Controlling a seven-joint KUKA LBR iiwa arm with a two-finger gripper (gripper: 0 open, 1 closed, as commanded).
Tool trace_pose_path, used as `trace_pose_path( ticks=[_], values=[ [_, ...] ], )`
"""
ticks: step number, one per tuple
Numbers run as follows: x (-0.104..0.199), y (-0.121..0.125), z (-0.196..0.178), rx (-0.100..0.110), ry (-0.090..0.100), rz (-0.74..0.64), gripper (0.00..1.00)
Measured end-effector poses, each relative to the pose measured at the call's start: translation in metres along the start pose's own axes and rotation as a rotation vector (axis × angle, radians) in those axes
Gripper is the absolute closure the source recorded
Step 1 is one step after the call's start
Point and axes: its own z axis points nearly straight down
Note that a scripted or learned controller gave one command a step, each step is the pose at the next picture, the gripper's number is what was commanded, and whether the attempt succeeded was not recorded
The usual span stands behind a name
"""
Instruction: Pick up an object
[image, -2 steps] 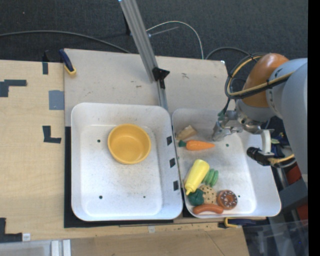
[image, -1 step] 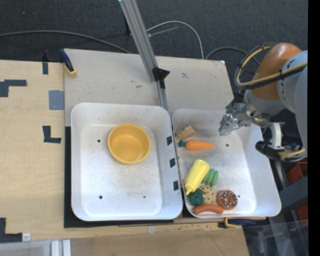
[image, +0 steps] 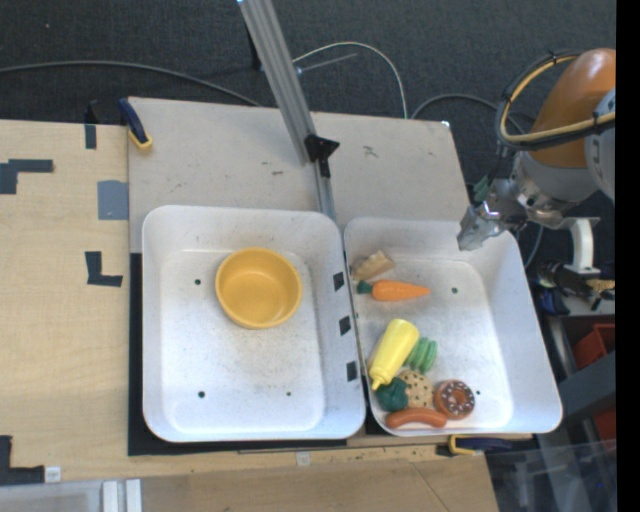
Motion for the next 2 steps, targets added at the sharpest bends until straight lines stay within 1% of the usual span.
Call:
trace_pose_path(
  ticks=[1, 2],
  values=[
    [0.0, 0.001, -0.018, 0.004, 0.002, 0.0, 1.0],
    [0.044, 0.002, -0.016, 0.006, 0.003, -0.004, 1.0]
  ],
)
